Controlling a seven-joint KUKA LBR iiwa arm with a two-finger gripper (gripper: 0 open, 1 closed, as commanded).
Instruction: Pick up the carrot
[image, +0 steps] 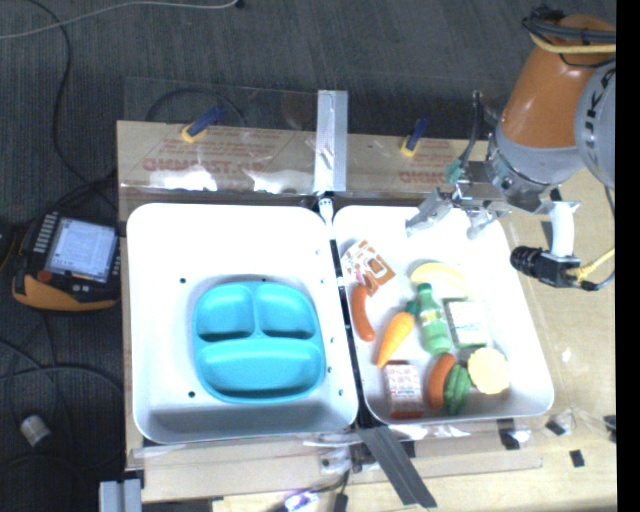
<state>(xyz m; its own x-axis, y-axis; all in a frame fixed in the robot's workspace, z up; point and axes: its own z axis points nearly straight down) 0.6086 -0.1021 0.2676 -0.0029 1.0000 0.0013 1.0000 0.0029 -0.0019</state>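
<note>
The carrot (393, 338) is a small orange cone lying at a slant in the right bin (520, 330), left of a green bottle (432, 318). My gripper (445, 226) hangs over the far part of that bin, up and to the right of the carrot and well apart from it. Its two fingers are spread open with nothing between them.
Beside the carrot lie a red sausage (362, 312), a patterned packet (368, 264), a yellow piece (437, 272), a white box (403, 385), an orange-and-green vegetable (446, 382) and a pale round disc (489, 369). The left bin (160, 240) holds a blue divided tray (259, 337).
</note>
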